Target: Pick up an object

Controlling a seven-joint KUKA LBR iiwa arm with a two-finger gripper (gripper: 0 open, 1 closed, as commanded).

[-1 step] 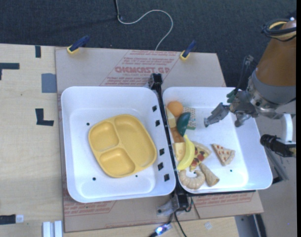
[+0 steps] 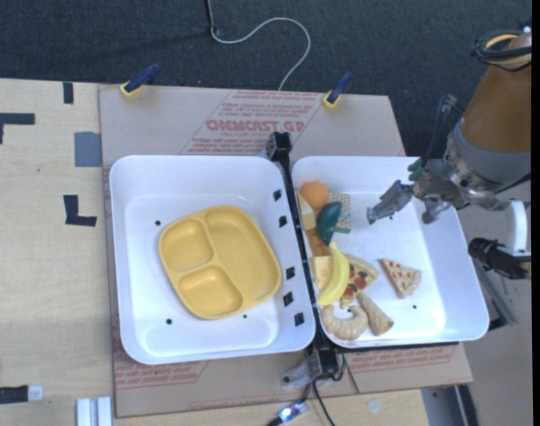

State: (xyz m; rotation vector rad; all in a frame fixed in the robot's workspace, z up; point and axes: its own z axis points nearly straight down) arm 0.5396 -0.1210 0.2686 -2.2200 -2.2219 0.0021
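Observation:
My gripper (image 2: pixel 404 209) hangs over the upper part of the right bin (image 2: pixel 447 264), fingers spread open with nothing between them. Play food lies along that bin's left side: an orange (image 2: pixel 314 193), a dark green piece (image 2: pixel 329 216), a yellow banana (image 2: pixel 338 275) and a tan ring-shaped piece (image 2: pixel 344 324) at the front. A pizza slice (image 2: pixel 400 277) lies alone toward the right, below the gripper. The gripper is right of the orange and the green piece and touches none of the food.
The left bin (image 2: pixel 136 202) holds a yellow divided plate (image 2: pixel 219 261). A black divider with clips (image 2: pixel 290 229) runs between the bins. Both bins rest on a cardboard sheet (image 2: pixel 243 122) held by yellow and blue clamps. A cable (image 2: pixel 252 34) loops behind.

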